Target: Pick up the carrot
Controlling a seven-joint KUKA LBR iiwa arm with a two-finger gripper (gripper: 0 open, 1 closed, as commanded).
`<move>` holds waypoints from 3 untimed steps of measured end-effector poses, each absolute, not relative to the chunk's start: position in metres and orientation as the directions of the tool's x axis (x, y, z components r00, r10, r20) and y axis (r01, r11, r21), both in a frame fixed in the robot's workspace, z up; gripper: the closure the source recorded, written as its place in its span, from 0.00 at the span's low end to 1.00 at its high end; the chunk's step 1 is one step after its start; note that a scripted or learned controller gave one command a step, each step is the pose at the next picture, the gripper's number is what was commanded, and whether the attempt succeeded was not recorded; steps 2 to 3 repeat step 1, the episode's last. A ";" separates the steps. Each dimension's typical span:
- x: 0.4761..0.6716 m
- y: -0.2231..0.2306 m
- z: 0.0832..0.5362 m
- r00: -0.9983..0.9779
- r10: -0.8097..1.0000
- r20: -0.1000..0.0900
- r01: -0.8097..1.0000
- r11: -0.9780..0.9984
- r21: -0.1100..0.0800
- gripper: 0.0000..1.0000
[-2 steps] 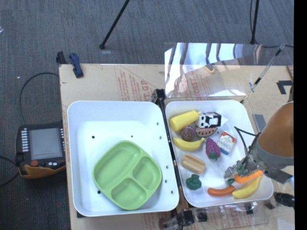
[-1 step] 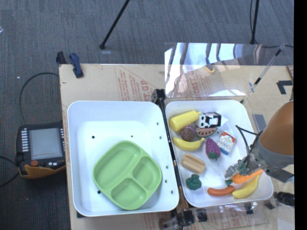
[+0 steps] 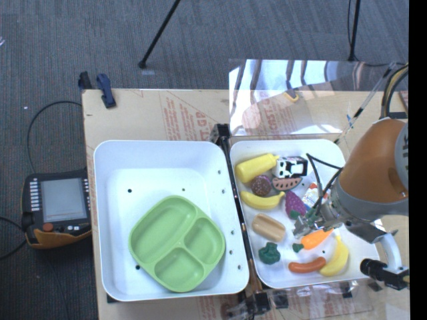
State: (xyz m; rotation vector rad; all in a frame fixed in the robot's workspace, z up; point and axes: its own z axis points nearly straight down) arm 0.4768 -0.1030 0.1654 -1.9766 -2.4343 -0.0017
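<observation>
Carrot lies in the right bin, orange with a green top at its left end, tilted slightly; the gripper sits right over its upper left part, though whether it pinches the carrot or merely touches it cannot be told from this slant (the wrist covers the tips); the arm rises to the right, its orange band broad above the grey wrist; just right of the carrot a banana curves, and below it lies a red sausage; left of the gripper sit a hot dog bun and a green broccoli piece; above are a purple eggplant, a second banana, a yellow corn cob and a black-and-white cow-patterned carton; the left bin holds a green divided plate; a tablet controller rests on the floor, well left of the bench.
</observation>
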 end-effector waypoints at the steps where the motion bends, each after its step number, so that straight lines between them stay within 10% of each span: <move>1: 0.477 -0.120 0.167 -0.302 0.953 0.003 0.953 0.302 -0.004 1.00; 3: 0.477 -0.120 0.167 -0.302 0.953 0.003 0.953 0.302 -0.004 1.00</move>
